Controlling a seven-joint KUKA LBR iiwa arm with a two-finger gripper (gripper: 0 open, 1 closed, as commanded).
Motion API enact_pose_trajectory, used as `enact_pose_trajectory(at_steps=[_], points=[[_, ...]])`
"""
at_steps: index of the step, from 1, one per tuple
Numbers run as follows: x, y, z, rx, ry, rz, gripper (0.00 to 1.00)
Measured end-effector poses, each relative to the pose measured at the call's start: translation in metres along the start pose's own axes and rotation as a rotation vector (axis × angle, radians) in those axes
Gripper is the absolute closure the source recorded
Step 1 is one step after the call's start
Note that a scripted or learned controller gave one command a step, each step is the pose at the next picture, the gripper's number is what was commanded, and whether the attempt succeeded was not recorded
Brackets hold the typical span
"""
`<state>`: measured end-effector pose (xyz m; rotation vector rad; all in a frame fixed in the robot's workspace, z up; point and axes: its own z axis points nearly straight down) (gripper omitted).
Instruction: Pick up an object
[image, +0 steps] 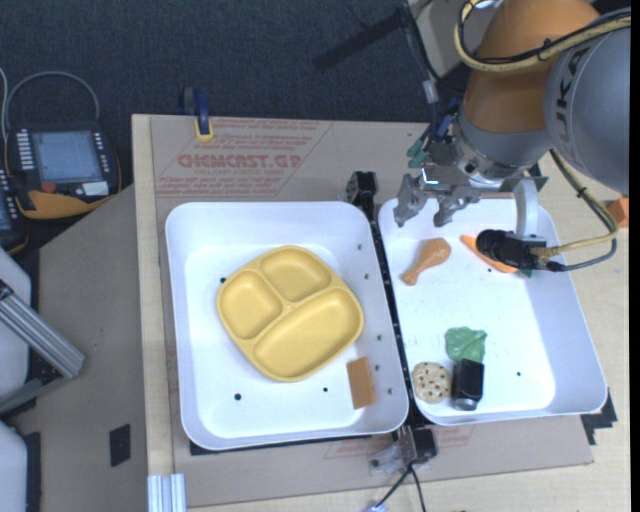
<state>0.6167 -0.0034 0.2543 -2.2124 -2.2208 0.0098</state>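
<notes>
The pincer (425, 211) hangs over the far left corner of the right bin (530, 330), its two fingers spread apart with nothing between them, so it is open and empty. The nearest candidate for the pick is the tan drumstick-shaped toy (427, 260), which lies just below the pincer toward the camera, flat on the bin floor and tilted, with its thick end up and to the right. It sits alone with bare white floor around it, which probably makes it the easiest grasp. To the pincer's right, close by, an orange piece (473, 245) lies partly hidden under the robot's own hardware, so its shape is hard to tell. Farther from the pincer, near the front wall of the same bin, a green lump (465, 343), a speckled cookie (431, 380) and a black block (467, 384) crowd together; the cookie and block look to be touching, leaving little room for fingers. Across the divider to the pincer's left, the left bin (200, 260) holds a yellow divided plate (290, 312) and a small brown cracker (359, 382) beside the plate's front edge. Both bins rest on the cardboard-covered tabletop (250, 160). No object has been lifted yet.
</notes>
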Motion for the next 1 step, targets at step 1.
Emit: enact_pose_trajectory(at_steps=[1], points=[[0.0540, -0.0053, 0.0045, -0.001, 0.000, -0.001, 1.00]])
